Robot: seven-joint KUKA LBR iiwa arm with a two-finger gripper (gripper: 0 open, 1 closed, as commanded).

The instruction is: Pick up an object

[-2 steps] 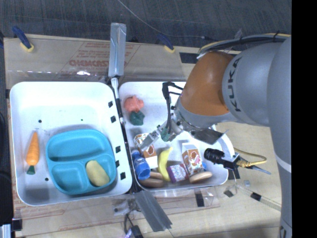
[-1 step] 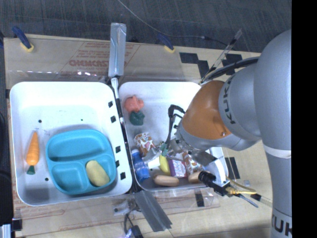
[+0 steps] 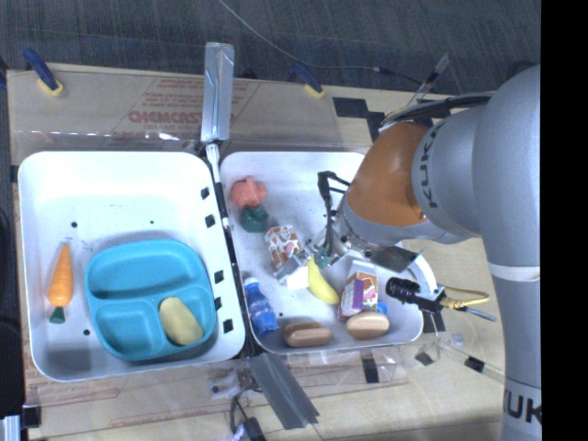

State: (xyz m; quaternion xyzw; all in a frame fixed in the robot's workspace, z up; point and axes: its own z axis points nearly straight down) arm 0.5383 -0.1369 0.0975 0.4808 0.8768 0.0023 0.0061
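Your gripper [image 3: 323,251] sits low in the right-hand white bin [image 3: 276,168], under the grey arm with its orange band [image 3: 390,186]. Whether it is parted, closed or clamped on anything you cannot tell, because the wrist hides that end of the tool.

Just beside it lie a small white carton printed in red and brown [image 3: 284,244], a white scrap [image 3: 297,278] and a curved yellow banana [image 3: 322,283]. These look like the nearest candidates for the pick. A little further out you have a purple-and-white box [image 3: 360,294], two tan bread-roll shapes [image 3: 367,324] [image 3: 307,334] along the near wall, a blue bottle [image 3: 260,309] by the divider, and a pink lump [image 3: 248,191] touching a dark green piece [image 3: 254,218] towards the far side.

In the left white bin [image 3: 37,182] rest a blue compartment tray [image 3: 138,269] holding a pale yellow oval [image 3: 181,321] in its lower right section, and an orange carrot [image 3: 61,277] beside the tray.

Your main risk, as I judge it, is crowding: carton, scrap and banana are packed close, so a closing grip could catch two at once or nudge one aside and come up with nothing. The banana's rounded skin may also slip out on the lift
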